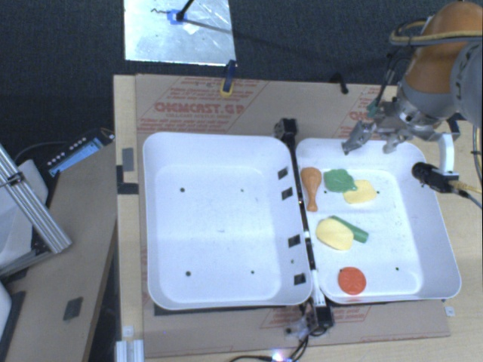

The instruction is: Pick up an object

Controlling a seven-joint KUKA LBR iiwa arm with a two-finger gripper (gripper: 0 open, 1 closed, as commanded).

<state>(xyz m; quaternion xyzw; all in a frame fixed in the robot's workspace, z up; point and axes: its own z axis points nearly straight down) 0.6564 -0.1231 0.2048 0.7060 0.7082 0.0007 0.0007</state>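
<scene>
The right bin [434, 240] holds several toy foods: an orange drumstick [310, 186], a green leafy piece [338, 180], a pale yellow piece [362, 193], a yellow lump [334, 234] lying against a green stick [355, 231], and a red disc [352, 280]. My gripper [372, 142] hangs over the far rim of the right bin, above and behind the green leafy piece. Its two fingers are spread apart with nothing between them.
The left bin [162, 164] lies beside the right one, joined by a black hinged divider [296, 202]. A shiny metal sheet [179, 21] lies beyond the bench. A black part [430, 175] of the arm overhangs the right bin's far right rim.
</scene>
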